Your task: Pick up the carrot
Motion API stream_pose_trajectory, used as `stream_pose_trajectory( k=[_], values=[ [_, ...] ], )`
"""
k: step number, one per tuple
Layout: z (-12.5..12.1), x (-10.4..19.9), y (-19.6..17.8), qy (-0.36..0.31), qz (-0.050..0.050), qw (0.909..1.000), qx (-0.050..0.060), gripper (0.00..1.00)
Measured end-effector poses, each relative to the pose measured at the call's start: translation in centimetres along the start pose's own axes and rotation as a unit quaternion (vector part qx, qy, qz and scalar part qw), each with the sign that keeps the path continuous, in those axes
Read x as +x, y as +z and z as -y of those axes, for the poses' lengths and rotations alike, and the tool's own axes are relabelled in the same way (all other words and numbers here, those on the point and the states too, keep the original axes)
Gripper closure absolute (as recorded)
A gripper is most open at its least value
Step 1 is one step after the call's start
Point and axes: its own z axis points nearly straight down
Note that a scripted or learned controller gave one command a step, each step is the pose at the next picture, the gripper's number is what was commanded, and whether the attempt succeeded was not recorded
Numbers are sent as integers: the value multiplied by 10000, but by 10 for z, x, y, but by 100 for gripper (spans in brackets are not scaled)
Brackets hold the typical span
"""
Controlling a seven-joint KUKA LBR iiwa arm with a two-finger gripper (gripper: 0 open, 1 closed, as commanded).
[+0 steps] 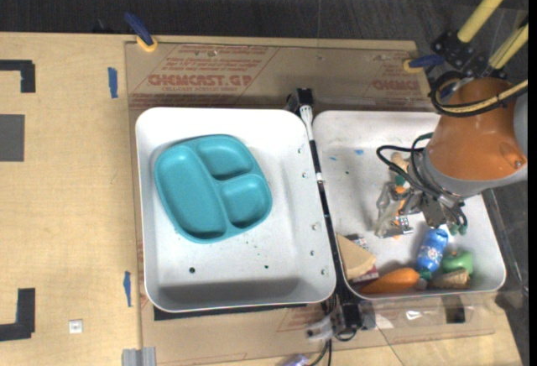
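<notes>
2 bins sit side by side, and the carrot (394, 279) lies along the near wall of the right bin (357, 131), with a brown wedge (357, 256) just to its left and a blue bottle (432, 248) and a green piece (457, 261) just to its right. Above them the gripper (396, 206) hangs over the bin floor, a little farther back than the carrot and apart from it; nothing shows between its tips, and whether it is spread or closed I cannot tell. The step in hand looks like the approach. The next move calls for coming nearer and lower, then closing across the carrot without snagging the wedge or bottle. In the left bin (168, 289) rests a teal tray (211, 186) with 3 compartments. Farthest back, red print on the cardboard (268, 70) reads roughly "CHEMCAST GP".
</notes>
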Motion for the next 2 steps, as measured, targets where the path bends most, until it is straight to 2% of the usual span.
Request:
stream_pose_trajectory(
  k=[1, 2],
  values=[
    [-41, -78, -81, -1481, 0, 9890, -10, 100],
    [-2, -7, 9, -2862, -23, 9582, -17, 100]
  ],
)
